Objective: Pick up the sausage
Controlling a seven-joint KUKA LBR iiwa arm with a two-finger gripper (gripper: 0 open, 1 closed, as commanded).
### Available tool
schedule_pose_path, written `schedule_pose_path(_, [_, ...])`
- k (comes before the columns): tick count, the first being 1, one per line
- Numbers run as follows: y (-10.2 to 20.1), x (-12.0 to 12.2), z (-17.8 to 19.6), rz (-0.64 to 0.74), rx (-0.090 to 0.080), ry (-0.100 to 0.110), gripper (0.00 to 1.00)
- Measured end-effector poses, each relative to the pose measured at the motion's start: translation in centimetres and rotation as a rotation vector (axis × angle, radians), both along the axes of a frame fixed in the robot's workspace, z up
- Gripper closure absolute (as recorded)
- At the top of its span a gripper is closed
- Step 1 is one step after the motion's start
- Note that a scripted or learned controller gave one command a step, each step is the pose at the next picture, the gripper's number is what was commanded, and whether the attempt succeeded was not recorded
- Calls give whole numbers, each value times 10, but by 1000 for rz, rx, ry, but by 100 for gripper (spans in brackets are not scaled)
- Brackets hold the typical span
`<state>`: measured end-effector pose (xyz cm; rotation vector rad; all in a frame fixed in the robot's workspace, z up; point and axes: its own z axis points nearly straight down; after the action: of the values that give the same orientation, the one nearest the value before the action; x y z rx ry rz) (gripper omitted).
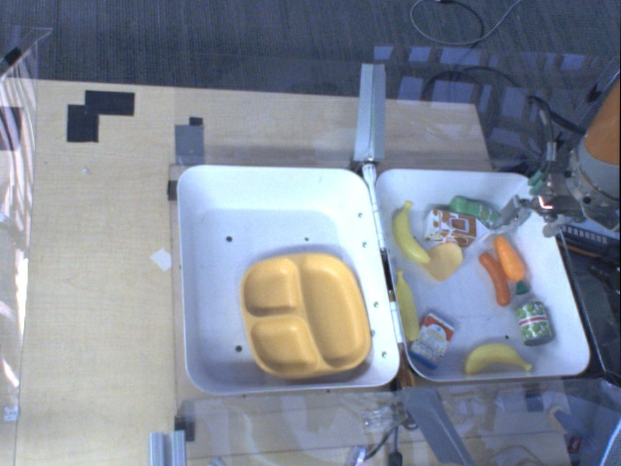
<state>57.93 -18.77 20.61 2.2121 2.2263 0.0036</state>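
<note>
Pale wood bench (107, 289), glossy white bin (572, 333) — slim orange-red sausage (494, 279)

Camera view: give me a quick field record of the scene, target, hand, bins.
target: sausage, slim orange-red piece lying in right bin, beside the carrot
hand: hand over the right bin's upper right part, apart from the sausage; finger state unclear
right bin contents: three bananas, green can, small cartons, green packet
left bin: left bin holds yellow divided tray
grasp status: nothing seen held
</note>
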Motion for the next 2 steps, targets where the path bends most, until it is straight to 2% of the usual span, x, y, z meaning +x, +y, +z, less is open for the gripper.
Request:
schedule_pose_path(1, [18,-59,-117,-65,-1,-8,0])
schedule_pose_path(2, [-2,-21,-117,106,9,-6,0])
